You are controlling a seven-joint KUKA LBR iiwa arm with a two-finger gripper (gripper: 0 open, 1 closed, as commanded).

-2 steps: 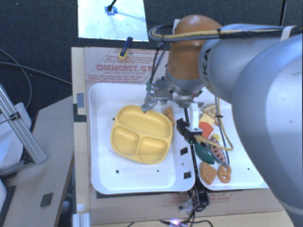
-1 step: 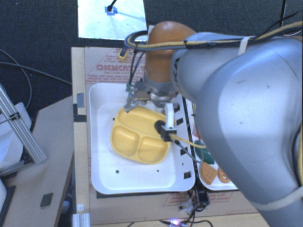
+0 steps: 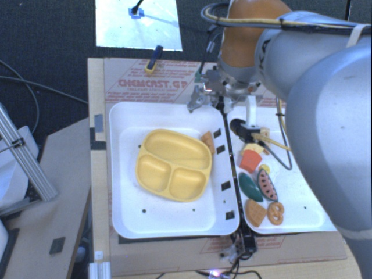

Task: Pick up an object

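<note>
Objects for the pick sit in both white bins: your largest is the smooth yellow three-compartment tray [image 3: 174,164] lying flat in the left bin [image 3: 125,156], with an orange wedge [image 3: 207,139] at its right rim. In the right bin [image 3: 302,205] you have, clustered near the divider, a red-orange block [image 3: 251,157], dark green oval [image 3: 251,186], watermelon slice [image 3: 267,183], waffle-textured piece [image 3: 255,212] and pretzel [image 3: 275,213]. Gripper [image 3: 224,100] hovers over the bins' far edge above the divider; you cannot tell from this angle how it is set, and nothing is seen in its grasp.

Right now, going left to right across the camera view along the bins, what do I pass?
yellow divided tray → orange piece at the tray's right edge → green piece → watermelon slice → pretzel
</note>
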